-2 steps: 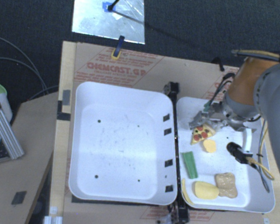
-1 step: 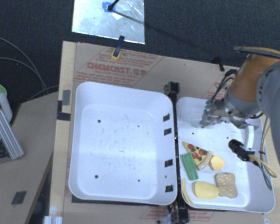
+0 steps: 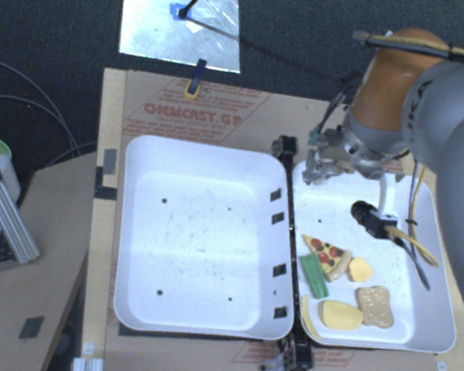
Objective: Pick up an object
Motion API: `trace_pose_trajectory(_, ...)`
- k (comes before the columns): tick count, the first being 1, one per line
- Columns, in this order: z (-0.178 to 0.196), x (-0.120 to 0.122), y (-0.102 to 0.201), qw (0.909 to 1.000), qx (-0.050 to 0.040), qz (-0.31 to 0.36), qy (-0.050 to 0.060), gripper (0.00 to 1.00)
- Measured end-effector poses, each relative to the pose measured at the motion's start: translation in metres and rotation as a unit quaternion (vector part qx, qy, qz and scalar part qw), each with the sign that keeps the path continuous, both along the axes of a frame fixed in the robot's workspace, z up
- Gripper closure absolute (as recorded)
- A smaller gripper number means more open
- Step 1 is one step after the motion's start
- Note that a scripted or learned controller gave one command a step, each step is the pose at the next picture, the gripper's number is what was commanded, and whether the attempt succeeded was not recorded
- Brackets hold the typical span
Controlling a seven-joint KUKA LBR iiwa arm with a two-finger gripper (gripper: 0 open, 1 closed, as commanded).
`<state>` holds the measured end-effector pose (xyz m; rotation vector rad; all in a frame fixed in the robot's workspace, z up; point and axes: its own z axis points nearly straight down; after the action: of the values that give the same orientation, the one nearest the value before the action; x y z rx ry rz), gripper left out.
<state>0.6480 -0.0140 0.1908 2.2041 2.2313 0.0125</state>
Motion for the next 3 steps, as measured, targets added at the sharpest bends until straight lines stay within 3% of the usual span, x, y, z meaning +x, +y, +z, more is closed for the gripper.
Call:
trace_pose_trajectory(1,-0.007,-0.034,0.061,1.0,0.0,-0.002,0.005,1.0)
trace_pose_trajectory(2,-0.007,-0.131,0.128,1.0,0.0004,-0.001,0.008,1.0)
trace_pose_trajectory(3,0.197,-0.111,0.179,1.0,0.0032,-0.001,-0.005,1.0)
